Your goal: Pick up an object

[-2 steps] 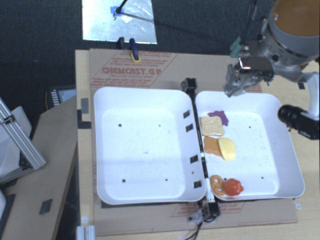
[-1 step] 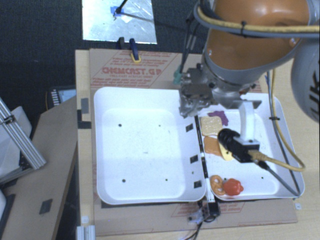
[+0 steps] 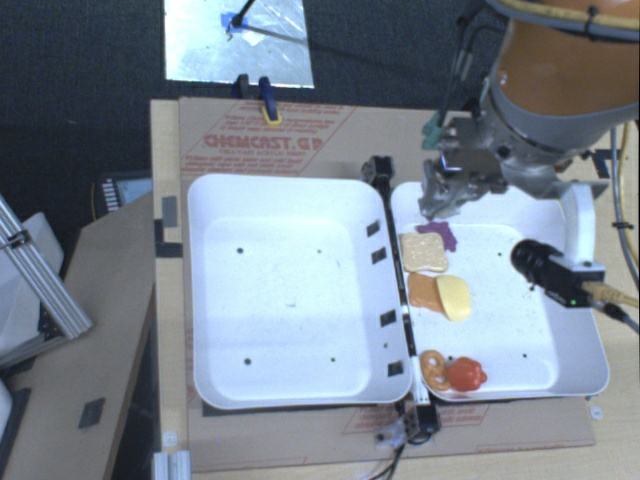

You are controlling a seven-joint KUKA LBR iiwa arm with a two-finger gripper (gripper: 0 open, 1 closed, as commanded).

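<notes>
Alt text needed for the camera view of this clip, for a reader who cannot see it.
A grey and orange robot arm reaches from the right, its tool low over the back left corner of the right white bin, above a purple item and a toast slice. Further forward lie orange and yellow pieces, a pretzel and a red item. The left bin sits beside it.
</notes>
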